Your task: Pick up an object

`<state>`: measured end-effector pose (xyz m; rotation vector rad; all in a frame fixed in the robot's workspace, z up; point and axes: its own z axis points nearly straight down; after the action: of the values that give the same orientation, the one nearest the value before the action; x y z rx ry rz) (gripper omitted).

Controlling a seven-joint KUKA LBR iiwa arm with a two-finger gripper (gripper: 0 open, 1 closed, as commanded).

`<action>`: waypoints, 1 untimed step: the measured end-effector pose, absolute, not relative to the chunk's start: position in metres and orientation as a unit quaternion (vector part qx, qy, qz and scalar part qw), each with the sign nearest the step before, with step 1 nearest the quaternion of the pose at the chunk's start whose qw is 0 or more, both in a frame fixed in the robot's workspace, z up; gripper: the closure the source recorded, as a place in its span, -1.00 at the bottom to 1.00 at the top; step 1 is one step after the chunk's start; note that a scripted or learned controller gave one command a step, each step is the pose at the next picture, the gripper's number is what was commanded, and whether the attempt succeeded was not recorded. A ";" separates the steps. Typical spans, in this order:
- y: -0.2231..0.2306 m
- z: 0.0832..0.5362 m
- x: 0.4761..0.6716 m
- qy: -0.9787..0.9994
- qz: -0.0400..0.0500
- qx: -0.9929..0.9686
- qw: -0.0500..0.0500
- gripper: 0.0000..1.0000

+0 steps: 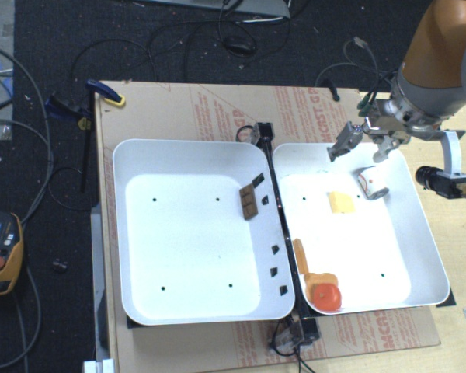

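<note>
Red round ball (325,295) w/ orange wooden brush (308,269) sits at right white bin's (419,231) near edge; grey two-finger gripper (365,146), jaws apart, hovers over far rim.

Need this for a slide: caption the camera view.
Open gripper above right bin holding yellow block and tomato.

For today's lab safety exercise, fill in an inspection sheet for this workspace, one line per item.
Surface: bench bearing left bin and right bin.
Job's things: brown block in left bin; yellow piece, small white object, orange-handled tool and red ball in right bin.
Clutter: yellow-tipped clamp at the bench corner.
End effector: open, over the right bin's far edge, holding nothing.
Cables: loose on the floor.
Surroundings: dark floor, handheld controller.
</note>
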<state>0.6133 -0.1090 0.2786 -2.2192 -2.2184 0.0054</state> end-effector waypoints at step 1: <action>-0.109 0.281 0.614 -0.707 0.000 -0.707 0.000 -1.00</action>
<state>0.6141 -0.1089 0.2814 -2.2215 -2.2216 -0.0001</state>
